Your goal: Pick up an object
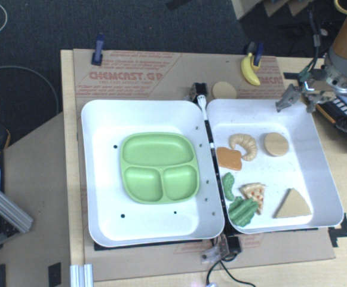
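While nothing sits between the fingers, counts as barely begun: no object lifted, every candidate lying loose in the right bin (316, 154).

Nearest the camera, at about 6 o'clock of that bin: green pieces (240, 207) bunched against the divider, with a pizza slice (254, 191) touching them on the upper right. At 4 o'clock, a tan wedge (293, 204), apart from the rest. Toward the centre-left, an orange square (229, 158) overlapped at 1 o'clock by a croissant (244, 144); just beside that, at 3 o'clock, a round cookie (275, 143). In the left bin (101, 160), a green divided plate (159, 166), bare of food. Beyond the bins on the desk (71, 160), a tan disc (224, 90) and a banana (250, 70).

Farthest back, at 1 o'clock of the right bin, the pincer (297, 94) hovering over the far rim, fingers spread fairly wide and pointing toward 8 o'clock, gripping nothing. Wrist and arm (343, 64) reaching in from 2 o'clock, well apart from the food. Left to do, by this look: descent onto a piece, closing, lifting.
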Tool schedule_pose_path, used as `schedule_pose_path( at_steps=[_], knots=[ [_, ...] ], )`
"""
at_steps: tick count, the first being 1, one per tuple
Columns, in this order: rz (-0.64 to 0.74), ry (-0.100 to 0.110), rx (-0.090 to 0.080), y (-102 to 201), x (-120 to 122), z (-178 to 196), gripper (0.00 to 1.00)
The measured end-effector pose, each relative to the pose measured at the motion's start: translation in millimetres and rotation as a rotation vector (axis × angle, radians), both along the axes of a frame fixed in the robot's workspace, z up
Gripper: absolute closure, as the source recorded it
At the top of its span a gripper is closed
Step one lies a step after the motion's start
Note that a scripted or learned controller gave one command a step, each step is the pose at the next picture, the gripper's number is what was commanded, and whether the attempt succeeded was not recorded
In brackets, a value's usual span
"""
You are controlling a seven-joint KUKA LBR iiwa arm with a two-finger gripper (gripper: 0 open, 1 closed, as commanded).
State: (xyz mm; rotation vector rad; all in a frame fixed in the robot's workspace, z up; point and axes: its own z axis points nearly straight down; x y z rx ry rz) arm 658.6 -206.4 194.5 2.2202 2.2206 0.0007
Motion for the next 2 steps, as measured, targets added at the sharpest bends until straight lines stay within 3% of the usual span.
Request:
schedule_pose_path(
  at_steps=[1,2],
  knots=[
    [0.004,0.011,0.006,90.9,-62.2,-115.0,0.00],
    [0.001,0.006,0.003,162.9,-114.9,-8.4,0.00]
  ],
)
